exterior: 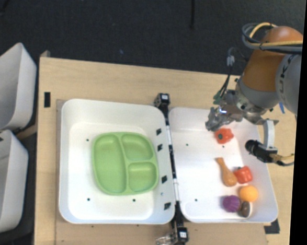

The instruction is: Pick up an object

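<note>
The right bin (pixel 197 164) holds several toy foods. A red pepper-like piece (pixel 224 136) lies near its far right corner. Further forward lie a tan gourd-shaped piece (pixel 226 172), a red piece (pixel 244 175), an orange ball (pixel 248 193), a purple piece (pixel 231 203) and a small brown piece (pixel 244 208). My gripper (pixel 215 120) hangs over the far right part of that bin, just left of and above the red pepper-like piece. Nothing shows between its fingers.
The left bin (pixel 75 192) carries a green three-compartment plate (pixel 125 162). A raised divider with black clips (pixel 167 162) separates the two bins. White containers (pixel 6 88) stand off the bench's left edge.
</note>
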### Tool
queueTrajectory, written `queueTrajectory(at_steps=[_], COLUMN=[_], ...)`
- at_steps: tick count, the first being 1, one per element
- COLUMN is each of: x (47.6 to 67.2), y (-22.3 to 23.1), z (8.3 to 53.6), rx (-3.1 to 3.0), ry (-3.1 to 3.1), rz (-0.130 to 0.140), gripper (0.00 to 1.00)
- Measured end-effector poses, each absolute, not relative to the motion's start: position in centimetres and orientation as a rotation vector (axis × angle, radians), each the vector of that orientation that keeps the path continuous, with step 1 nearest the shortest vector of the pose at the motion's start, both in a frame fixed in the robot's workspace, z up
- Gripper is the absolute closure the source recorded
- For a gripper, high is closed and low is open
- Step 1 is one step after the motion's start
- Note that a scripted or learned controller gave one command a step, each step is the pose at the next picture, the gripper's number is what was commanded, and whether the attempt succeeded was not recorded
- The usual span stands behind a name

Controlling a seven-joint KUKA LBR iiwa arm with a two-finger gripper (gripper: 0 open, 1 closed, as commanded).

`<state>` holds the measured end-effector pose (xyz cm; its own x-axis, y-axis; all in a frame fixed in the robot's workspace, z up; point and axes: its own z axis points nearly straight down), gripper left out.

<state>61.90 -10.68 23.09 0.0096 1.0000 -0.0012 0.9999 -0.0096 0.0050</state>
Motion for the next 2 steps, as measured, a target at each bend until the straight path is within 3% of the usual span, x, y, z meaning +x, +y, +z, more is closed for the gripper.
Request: queueTrajectory(at_steps=[1,2], x=[62.0,63.1], y=[-10.8,-5.8], z=[27.6,27.8], rx=[2.22,2.214], ry=[2.218,2.225], rz=[0.003,0.003], gripper=[1.0,1.0])
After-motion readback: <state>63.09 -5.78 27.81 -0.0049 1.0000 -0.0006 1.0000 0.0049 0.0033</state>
